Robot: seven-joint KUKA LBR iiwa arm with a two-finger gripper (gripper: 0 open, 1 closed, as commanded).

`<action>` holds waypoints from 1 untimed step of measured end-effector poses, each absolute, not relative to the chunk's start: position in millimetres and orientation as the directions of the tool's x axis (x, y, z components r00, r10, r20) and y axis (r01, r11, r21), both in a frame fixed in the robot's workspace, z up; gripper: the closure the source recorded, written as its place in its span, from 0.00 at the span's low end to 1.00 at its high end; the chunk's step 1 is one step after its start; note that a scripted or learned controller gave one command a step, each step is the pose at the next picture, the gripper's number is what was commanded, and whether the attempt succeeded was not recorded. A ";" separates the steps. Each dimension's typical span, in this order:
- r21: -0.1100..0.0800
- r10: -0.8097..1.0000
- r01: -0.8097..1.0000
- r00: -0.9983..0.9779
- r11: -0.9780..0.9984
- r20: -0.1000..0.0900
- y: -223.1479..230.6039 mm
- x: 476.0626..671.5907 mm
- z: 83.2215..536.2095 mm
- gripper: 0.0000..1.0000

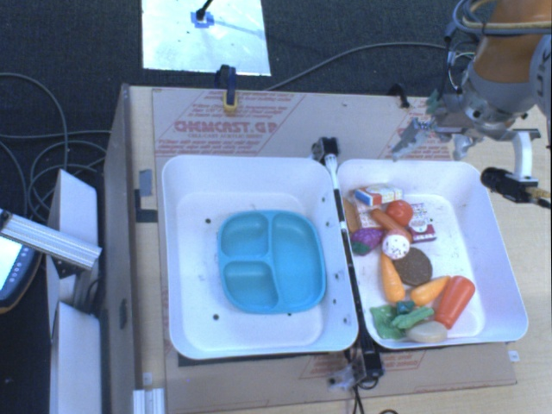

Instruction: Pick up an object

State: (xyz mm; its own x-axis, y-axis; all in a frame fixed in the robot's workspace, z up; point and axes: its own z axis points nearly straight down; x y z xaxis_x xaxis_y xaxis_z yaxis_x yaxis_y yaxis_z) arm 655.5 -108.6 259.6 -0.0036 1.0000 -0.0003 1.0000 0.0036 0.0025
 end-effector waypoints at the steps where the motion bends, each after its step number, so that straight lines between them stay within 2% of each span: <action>1: 0.000 1.000 1.000 -0.001 0.001 0.000 -95.4 578.7 126.7 0.00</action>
